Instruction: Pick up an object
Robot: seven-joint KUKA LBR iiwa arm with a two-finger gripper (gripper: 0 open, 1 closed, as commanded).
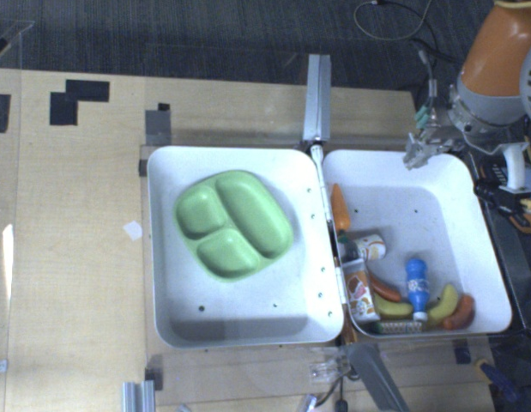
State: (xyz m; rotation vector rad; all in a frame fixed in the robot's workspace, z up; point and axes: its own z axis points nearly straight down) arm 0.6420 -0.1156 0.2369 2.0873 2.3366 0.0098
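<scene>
Near edge, lower right of frame: right bin (484,230) has its clutter packed along the bottom wall. A blue bottle (417,287) with a white cap stands about upright there, a banana (443,303) leaning just right of it, and a red-brown sausage-like piece (461,312) touching the banana's right side. Left of the bottle, a second yellow-and-red piece (387,297) lies flat on the floor. Against the bin's left wall: a small printed carton (359,292), and above it a can (365,248) on its side. Higher along that same wall, a carrot (340,209) lies lengthwise. Rest of the floor, centre to upper right, is bare white.

Left bin (162,230), centre of frame: one green three-section plate (235,223), tilted diagonally, well apart from all walls.

A metal bar (316,101) runs up from the seam between the bins.

Far, upper right of frame: arm (505,50), orange band visible, with the gripper (424,148) hanging over the right bin's upper rim, near its top-right corner. It's well apart from every object in the bin, nothing between the fingers. Fingers are too small and blurred here, so can't tell whether they're spread or pressed together.

Black cable (402,11) loops on the dark floor behind the bench.
</scene>
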